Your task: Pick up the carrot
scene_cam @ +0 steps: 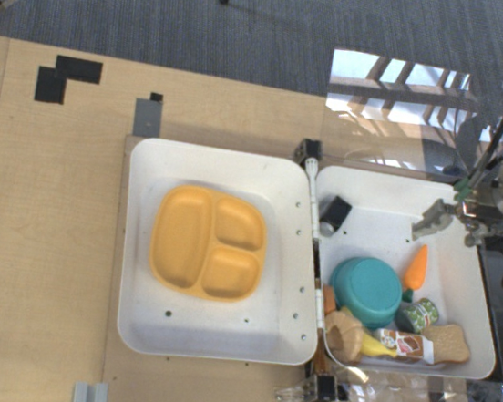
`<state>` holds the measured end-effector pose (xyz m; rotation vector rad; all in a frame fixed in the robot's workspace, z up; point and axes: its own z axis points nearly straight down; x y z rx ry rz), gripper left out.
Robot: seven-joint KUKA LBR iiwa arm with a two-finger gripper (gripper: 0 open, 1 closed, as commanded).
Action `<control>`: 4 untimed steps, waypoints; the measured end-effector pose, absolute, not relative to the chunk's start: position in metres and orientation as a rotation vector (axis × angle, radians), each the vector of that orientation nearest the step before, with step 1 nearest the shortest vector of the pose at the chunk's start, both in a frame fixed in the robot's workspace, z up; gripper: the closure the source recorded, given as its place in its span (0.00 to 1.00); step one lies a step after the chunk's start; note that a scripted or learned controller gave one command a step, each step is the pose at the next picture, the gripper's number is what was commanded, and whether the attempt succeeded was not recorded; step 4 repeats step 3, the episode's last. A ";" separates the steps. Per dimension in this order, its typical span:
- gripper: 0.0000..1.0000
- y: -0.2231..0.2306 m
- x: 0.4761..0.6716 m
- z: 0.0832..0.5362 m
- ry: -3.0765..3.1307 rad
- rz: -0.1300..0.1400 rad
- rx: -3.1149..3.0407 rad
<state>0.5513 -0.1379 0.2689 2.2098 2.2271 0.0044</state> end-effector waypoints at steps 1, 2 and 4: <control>0.00 -0.191 0.569 0.145 2.059 -0.007 2.379; 0.00 -0.195 0.581 0.088 1.866 0.015 2.525; 1.00 -0.194 0.585 0.100 1.869 0.026 2.515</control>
